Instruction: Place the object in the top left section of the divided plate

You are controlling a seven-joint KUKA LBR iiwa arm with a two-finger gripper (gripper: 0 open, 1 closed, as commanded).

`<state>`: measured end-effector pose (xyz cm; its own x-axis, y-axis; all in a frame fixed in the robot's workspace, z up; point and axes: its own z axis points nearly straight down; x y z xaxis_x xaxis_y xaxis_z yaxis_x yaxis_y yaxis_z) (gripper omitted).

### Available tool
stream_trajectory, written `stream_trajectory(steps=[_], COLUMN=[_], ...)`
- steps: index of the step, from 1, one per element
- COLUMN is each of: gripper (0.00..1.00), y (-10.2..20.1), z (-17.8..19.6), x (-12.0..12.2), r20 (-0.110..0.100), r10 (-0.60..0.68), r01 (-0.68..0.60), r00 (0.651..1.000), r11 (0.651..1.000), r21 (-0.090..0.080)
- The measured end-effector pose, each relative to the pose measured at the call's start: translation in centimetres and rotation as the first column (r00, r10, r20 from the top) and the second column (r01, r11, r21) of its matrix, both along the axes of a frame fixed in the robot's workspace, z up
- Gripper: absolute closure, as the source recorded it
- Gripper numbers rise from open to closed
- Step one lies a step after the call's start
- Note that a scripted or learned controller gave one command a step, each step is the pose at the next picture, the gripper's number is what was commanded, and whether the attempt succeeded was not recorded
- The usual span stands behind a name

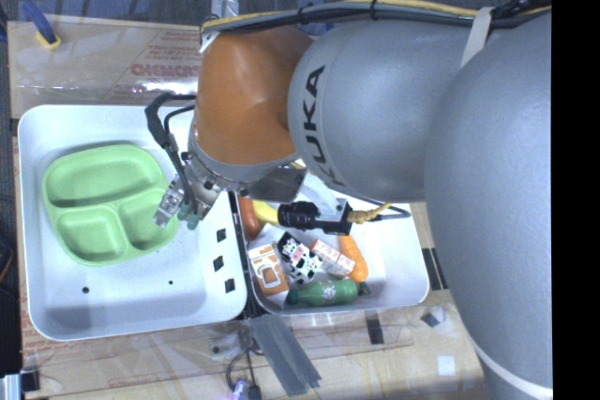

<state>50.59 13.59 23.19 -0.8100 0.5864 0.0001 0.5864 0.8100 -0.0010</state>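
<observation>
We are looking down on the gripper (178,206), which is hanging at the right edge of the green divided plate (103,201) in the left bin (112,304). We cannot tell how the gripper is standing, and we are seeing no object in it; something small and greenish is showing at its tip, but it is too blurred to name.

The loose things are lying in the right bin (403,281), partly under the arm: a green bottle (323,293), an orange carrot-like piece (350,256), a black-and-white dice-like block (298,262) and a small orange-and-white box (269,274).

We are judging that the main risk is an empty release, because nothing is proving a grasp. Also, the gripper is standing near the lower right compartment, so a drop from here would probably land in the wrong section or on the plate's rim.
</observation>
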Motion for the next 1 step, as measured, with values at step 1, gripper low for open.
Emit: stream_trajectory(steps=[1], gripper=[1.0], y=[-2.1], z=[0.8], x=[-2.96], r20=[-0.002], r10=[0.232], r01=[-0.232], r00=[0.973], r11=[0.973], r21=[0.0])
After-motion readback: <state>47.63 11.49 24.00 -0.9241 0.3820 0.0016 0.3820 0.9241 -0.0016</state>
